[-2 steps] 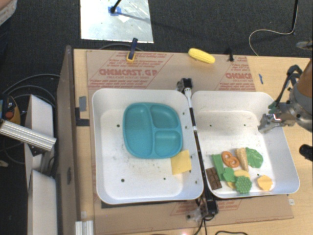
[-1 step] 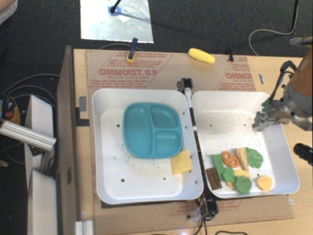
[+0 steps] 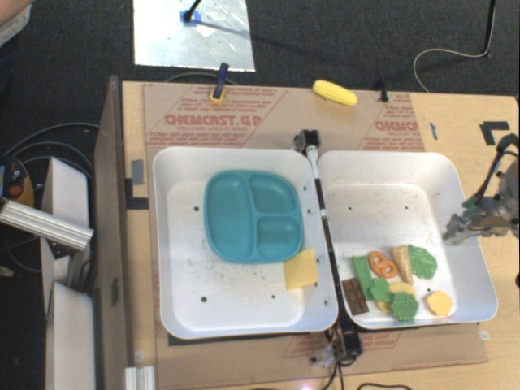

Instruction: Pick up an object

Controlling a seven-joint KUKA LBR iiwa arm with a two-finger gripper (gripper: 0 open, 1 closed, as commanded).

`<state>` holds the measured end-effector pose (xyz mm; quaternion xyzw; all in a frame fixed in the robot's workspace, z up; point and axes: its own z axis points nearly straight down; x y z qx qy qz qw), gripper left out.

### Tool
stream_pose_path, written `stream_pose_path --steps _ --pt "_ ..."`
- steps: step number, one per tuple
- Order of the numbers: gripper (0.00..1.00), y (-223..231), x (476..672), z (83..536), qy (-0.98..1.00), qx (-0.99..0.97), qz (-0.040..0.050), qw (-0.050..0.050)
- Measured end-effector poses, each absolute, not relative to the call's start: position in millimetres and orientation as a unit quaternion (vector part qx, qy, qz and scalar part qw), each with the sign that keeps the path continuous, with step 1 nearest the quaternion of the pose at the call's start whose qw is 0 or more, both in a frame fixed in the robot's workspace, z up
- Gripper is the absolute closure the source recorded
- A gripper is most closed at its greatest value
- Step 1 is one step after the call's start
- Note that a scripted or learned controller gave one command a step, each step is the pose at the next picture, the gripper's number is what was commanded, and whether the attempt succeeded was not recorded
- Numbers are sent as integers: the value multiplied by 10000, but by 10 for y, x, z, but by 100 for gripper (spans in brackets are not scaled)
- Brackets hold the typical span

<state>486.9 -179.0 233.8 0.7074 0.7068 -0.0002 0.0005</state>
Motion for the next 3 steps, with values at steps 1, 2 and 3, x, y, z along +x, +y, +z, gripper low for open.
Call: stream_pose_path --steps 1,2,3 --pt "100 -1690 5363 2043 7092 7050 8 23" --pt "100 -1435 5570 2007 7092 7050 11 13" --pt "0 -1445 5562 2007 7084 7059 7 10"
